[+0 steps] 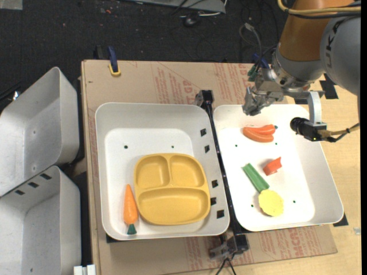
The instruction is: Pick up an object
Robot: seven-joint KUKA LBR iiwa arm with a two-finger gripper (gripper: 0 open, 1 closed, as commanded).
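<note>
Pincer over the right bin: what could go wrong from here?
1. The pincer hangs near the bin's far rim, just beyond the orange pepper; a straight descent might miss it or clip the rim.
2. The pepper is low and curved, so it could slip out of a pinch.
3. The red piece and green stick lie close together, and could get nudged.

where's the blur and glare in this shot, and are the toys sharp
Camera view: the pincer and wrist look soft, slightly blurred; the orange band carries a faint sheen; the yellow tray, carrot and green stick are crisp; lighting is even, shadows weak.
</note>
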